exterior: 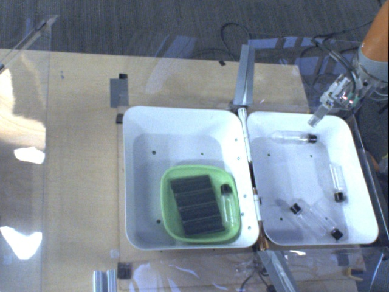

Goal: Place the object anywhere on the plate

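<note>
A green plate with a dark ridged insert sits in the left bin. A clear tube with a black cap lies on the plate's right side, cap toward the back. My gripper hangs over the back right corner of the right bin, far from the plate. Just below and left of it lies another clear tube. Nothing shows in the gripper.
The right bin also holds a clear tube by its right wall and two more near the front, all with black caps. A metal divider runs back from between the bins. Cables lie behind the right bin.
</note>
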Robot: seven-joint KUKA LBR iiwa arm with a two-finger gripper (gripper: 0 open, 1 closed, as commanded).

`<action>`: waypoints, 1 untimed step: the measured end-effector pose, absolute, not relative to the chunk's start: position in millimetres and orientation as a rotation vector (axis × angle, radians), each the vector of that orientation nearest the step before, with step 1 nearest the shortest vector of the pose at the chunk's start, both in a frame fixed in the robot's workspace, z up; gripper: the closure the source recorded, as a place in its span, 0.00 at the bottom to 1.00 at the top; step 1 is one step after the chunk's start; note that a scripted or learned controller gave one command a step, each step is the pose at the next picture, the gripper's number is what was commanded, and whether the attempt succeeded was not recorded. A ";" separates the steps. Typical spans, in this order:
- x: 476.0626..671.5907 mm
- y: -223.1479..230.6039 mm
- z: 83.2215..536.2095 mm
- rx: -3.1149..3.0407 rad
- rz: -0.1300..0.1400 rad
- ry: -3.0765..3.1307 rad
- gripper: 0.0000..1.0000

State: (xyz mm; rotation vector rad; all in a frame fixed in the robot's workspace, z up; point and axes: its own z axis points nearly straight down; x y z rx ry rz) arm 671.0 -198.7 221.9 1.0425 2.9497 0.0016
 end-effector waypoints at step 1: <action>663.7 -204.4 241.1 0.833 0.001 3.015 0.00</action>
